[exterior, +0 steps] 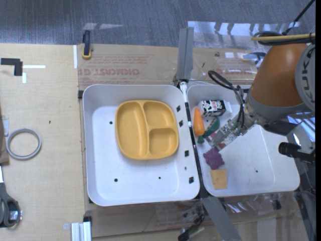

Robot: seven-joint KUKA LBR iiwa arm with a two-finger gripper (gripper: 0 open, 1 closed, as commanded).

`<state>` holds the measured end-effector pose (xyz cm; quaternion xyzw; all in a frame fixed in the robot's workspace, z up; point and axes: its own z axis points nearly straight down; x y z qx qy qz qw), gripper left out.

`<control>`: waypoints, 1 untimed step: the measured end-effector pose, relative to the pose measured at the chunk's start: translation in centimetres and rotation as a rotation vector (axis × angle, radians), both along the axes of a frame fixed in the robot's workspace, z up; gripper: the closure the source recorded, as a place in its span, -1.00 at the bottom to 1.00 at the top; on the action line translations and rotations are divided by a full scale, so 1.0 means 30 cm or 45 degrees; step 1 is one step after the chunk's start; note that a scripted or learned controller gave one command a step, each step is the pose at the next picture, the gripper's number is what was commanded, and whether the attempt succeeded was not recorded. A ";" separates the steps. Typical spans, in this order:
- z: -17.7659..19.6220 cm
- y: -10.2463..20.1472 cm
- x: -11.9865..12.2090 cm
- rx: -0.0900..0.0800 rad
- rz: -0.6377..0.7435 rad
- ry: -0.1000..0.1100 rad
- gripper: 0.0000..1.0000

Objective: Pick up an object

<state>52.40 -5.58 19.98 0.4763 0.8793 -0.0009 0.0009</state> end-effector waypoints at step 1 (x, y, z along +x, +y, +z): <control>0.009 0.068 0.037 0.000 -0.584 0.003 1.00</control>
